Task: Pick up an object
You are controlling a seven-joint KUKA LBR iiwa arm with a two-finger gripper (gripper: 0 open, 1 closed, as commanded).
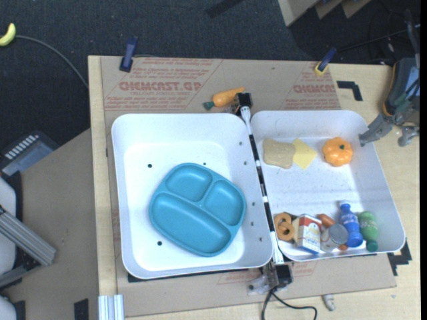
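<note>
The right bin (373, 179) holds an orange pumpkin (337, 151), a slice of bread (278, 153) and a yellow cheese piece (305, 155) near its far wall. A pretzel (284, 225), a small carton (308, 234), a blue bottle (349, 224) and a green item (368, 225) are heaped in its near right corner. My gripper (390, 133) hangs over the bin's far right rim, to the right of the pumpkin and above it. It is open, with nothing between its fingers.
The left bin (133, 145) carries a blue divided plate (197, 208). An orange-handled clamp (230, 99) sits behind the seam between the bins, and blue clips (127, 55) pin the cardboard at the bench's far edge.
</note>
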